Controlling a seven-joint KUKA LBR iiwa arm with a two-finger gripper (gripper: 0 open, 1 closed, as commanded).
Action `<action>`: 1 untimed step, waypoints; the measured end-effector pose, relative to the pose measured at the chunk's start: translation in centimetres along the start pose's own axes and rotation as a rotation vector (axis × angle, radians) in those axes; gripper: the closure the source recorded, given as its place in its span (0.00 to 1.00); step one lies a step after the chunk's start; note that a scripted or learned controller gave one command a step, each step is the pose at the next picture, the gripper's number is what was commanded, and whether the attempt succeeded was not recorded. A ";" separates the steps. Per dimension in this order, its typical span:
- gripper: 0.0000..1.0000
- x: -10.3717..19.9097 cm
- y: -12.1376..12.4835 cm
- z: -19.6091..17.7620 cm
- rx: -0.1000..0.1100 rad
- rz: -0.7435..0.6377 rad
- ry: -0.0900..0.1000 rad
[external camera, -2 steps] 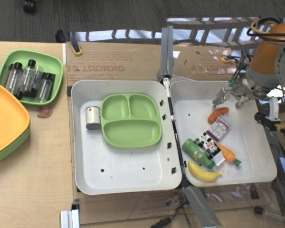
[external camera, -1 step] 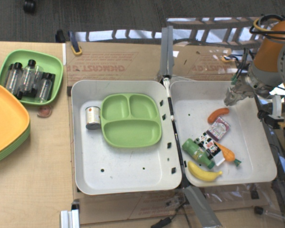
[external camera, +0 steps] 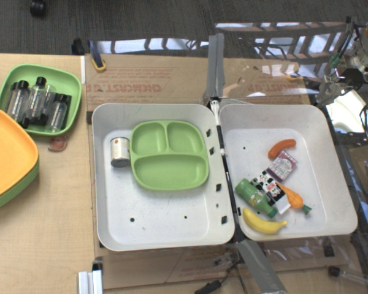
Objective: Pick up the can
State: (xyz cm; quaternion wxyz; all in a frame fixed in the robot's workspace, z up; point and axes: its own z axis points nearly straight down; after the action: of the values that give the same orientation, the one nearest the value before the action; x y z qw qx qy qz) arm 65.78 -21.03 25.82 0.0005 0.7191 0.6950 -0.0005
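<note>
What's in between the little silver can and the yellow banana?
In the camera view, the green divided plate lies between the small silver can and the yellow banana, then the bins' shared walls.

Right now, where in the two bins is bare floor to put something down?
Left bin: the whole front strip below the green divided plate. Right bin: its back-left part, beside the sausage. Crowded: the right bin's front, around the banana, and between can and plate.
</note>
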 end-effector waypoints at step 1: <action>1.00 1.1 0.1 3.6 0.001 -0.009 0.000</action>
State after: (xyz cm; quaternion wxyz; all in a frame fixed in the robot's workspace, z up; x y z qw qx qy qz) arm 65.89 -19.93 22.23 0.0001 0.7159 0.6982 -0.0009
